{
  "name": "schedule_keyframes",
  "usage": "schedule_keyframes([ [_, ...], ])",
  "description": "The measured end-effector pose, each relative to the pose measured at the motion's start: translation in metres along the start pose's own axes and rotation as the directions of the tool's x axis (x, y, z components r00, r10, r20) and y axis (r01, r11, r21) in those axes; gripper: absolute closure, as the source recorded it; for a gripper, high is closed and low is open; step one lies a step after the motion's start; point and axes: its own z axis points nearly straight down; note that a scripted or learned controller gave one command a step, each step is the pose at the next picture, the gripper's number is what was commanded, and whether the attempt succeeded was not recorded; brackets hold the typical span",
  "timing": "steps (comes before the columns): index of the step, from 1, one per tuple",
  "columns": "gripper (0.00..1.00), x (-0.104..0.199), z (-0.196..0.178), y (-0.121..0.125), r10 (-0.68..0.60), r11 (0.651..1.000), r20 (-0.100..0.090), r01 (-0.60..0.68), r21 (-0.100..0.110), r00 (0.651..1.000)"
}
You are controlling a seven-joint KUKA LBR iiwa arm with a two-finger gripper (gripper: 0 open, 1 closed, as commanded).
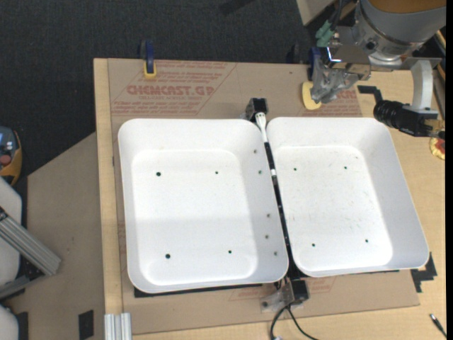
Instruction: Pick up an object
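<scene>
Hovering arm (396, 9): it hangs above the bench's far right corner, beyond both bins.
Left bin (134, 190): white, beside its twin.
Right bin (403, 190): white, nearest the arm.
Gripper (327, 89): how its pincer stands, I cannot tell.
Yellow object (309, 96): it lies on the cardboard just behind the right bin, under the gripper.
Advice: I'd centre squarely over it before closing.

Brown bench (177, 91) bears two white bins (191, 204) side by side.
</scene>
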Motion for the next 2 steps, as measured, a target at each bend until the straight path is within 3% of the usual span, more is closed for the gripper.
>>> schedule_keyframes([
  [1,1.00,0.026,0.089,0.041,-0.005,1.000,-0.001,0.005,0.012,1.000],
  [2,1.00,-0.092,0.041,0.057,0.002,1.000,0.002,-0.002,-0.002,1.000],
])
